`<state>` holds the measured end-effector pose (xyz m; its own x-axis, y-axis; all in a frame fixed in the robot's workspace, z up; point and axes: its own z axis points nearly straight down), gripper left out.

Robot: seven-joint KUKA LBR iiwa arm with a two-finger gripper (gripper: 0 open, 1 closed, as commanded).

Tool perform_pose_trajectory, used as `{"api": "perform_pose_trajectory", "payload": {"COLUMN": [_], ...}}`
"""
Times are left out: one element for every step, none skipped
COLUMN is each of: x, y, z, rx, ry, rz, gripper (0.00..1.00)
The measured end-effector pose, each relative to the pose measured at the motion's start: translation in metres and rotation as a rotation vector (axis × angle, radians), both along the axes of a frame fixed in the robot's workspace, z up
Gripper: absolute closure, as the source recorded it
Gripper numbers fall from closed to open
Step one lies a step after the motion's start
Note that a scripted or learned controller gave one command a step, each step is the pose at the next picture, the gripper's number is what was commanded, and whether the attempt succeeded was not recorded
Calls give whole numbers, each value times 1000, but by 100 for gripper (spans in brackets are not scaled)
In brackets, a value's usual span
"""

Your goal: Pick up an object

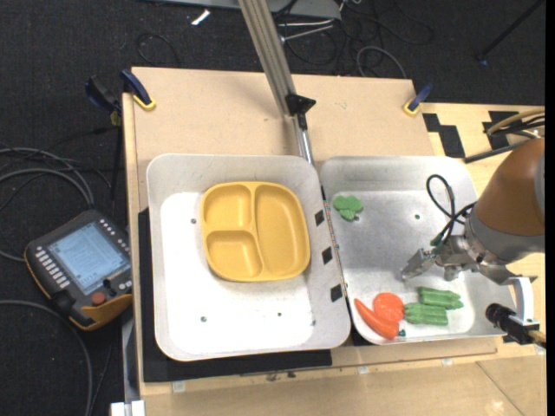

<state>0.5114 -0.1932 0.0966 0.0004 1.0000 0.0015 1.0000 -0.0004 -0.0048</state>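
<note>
In the right bin [381,224] lie a green broccoli-like piece [349,206] near the back left, a red-orange tomato and carrot [382,312] at the front, and two green bean pods [432,306] just right of them. My gripper [431,262] hovers over the right part of this bin, just behind the green pods, with its fingers slightly apart and nothing between them. The orange-banded wrist [519,202] rises to the right of it.
The left bin [173,319] carries a yellow three-compartment plate [256,230]. A slanted metal pole [270,46] crosses the back of the bench. A teach pendant [80,265] lies on the floor at left. Blue-yellow clamps [136,89] grip the bench corners.
</note>
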Motion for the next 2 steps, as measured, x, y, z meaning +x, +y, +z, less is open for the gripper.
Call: {"api": "perform_pose_trajectory", "payload": {"x": [2, -2], "y": [-1, 4], "z": [13, 59], "rx": [-2, -3], "ry": [-6, -10], "rz": [0, 3], "gripper": [100, 100]}}
